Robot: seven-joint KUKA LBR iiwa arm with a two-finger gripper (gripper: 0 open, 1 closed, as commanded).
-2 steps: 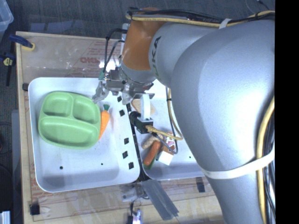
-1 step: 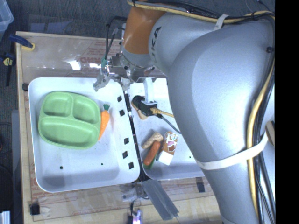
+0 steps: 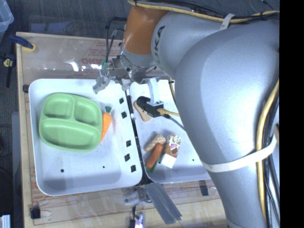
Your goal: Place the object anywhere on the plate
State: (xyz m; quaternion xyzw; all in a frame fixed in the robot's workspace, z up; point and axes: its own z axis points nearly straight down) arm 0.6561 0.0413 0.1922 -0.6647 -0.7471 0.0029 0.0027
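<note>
Grey arm casing is seen nearest, covering much of the right bin. Next in size, a green divided plate lies in the left bin. An orange toy carrot, green-topped, rests touching the plate's right edge, not on it. The gripper hangs above the bin's far rim, holding nothing. A grasp may be missed, since the carrot lies tight against the plate.

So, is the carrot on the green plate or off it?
Off. The carrot lies on the bin floor, against the right edge of the plate.
</note>
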